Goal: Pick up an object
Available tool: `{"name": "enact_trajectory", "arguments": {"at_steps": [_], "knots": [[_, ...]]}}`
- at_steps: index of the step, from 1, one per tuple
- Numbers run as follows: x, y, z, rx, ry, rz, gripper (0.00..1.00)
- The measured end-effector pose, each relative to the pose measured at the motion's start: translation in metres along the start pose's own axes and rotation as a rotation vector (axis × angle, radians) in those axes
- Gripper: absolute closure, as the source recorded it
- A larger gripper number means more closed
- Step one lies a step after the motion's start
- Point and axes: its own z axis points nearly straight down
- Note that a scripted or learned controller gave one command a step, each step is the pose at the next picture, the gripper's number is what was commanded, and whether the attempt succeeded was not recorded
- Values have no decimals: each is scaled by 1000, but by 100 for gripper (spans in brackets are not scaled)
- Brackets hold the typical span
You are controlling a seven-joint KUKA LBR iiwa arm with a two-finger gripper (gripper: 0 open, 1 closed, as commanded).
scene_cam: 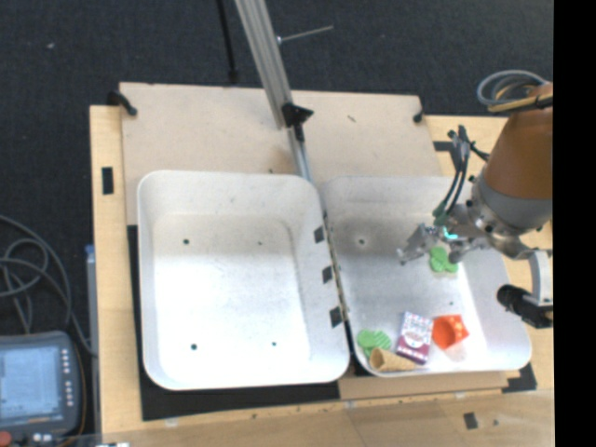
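A green toy (444, 261) is seen at the gripper (438, 246), finger state indiscernible; it could be nudged aside if missed.

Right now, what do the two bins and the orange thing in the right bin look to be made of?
The bins look like matte white moulded plastic: rounded corners, soft shallow walls, faint speckling. The orange thing looks like glossy plastic, probably a toy, going by its saturated, even colour; it is too small to say more.
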Motion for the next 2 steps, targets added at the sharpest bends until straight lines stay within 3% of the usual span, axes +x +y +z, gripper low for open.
{"name": "enact_trajectory", "arguments": {"at_steps": [1,2], "knots": [[0,1,-2,-5,-1,2,0],[7,-5,48,2,-1,5,0]]}}
